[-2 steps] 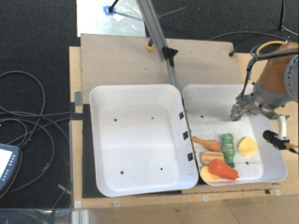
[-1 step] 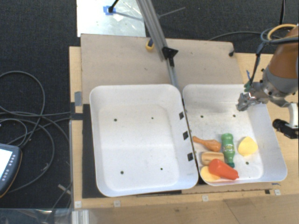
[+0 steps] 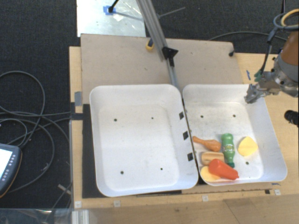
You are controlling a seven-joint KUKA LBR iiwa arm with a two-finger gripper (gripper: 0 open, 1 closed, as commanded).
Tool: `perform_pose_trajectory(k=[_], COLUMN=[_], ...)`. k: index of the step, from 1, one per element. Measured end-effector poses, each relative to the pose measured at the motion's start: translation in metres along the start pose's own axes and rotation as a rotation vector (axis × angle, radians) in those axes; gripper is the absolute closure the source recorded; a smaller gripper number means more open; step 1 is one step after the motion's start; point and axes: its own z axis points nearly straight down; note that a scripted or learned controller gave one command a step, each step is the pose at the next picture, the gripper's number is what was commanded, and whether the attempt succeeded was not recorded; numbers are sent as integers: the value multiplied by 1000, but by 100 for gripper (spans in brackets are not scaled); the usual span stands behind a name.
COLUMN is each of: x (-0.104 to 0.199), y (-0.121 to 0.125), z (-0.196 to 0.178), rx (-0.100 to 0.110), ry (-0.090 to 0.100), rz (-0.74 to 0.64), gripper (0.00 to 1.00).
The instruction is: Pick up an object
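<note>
The wooden table (image 3: 219, 62) carries a brown board and two shallow white plastic bins side by side. Taking the right white bin (image 3: 267, 125) as the landmark, the left white bin (image 3: 135, 139) lies touching its left wall, where a row of small black clips joins the two. The grey arm with its orange band (image 3: 288, 55) reaches in over the landmark bin's upper right corner, and its gripper (image 3: 252, 96) hangs just above that corner's rim, holding nothing that can be seen; whether the fingers are spread or closed cannot be told from this angle. All the objects to pick sit clustered in the landmark bin's lower part, well apart from the gripper. A red pepper-shaped toy (image 3: 222, 169) lies near the bottom rim, touching a tan bread-roll-like piece (image 3: 209, 157) just above it. A green plastic bottle (image 3: 228, 148) lies lengthwise beside the pepper, its cap towards the bottom rim. A yellow lemon-like piece (image 3: 248, 146) rests to the bottle's right. An orange drumstick-shaped toy (image 3: 208, 143) lies to the bottle's left.
</note>
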Motion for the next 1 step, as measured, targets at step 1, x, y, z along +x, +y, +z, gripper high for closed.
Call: perform_pose_trajectory(k=[1], x=[0], y=[2], z=[-37], rx=[2], ry=[1], rz=[0], gripper=[100])
